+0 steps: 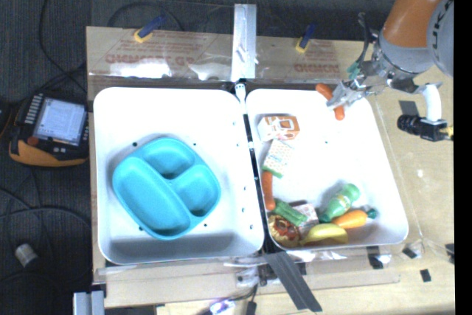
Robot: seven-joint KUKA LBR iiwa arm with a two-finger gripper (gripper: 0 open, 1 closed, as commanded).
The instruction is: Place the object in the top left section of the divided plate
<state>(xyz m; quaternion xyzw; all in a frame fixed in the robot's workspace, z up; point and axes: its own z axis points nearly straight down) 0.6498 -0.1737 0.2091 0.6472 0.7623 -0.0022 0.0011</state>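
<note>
The small orange carrot-like piece (338,111) hangs pinched in the gripper (341,101) at the frame's upper right, so carrying is underway; next, travel left to the blue divided plate (166,188).

Lighting: bright, even, overhead. My two white bins (317,158) glared, nearly blown out. Shadows: soft, faint beneath the blue plate (166,187). Focus: mildly soft throughout; dark floor underexposed.
</note>
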